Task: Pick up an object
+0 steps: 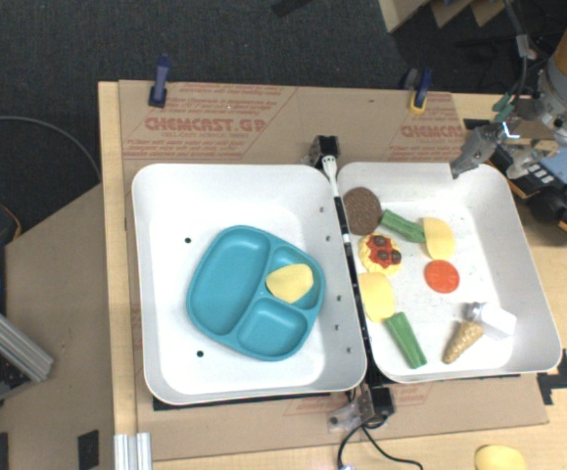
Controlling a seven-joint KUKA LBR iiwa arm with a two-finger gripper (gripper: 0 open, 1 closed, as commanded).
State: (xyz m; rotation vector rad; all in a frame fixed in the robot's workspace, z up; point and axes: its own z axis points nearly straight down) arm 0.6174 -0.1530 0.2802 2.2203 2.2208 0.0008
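Camera view: approach step; gripper hovers at the right bin's one o'clock corner, its grasp state untellable. Next, it must descend onto the tomato slice.

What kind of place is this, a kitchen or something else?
Probably a robotics lab bench, not a kitchen: two white bins clamped on a cardboard sheet, toy food such as a plastic tomato slice, and loose cables.
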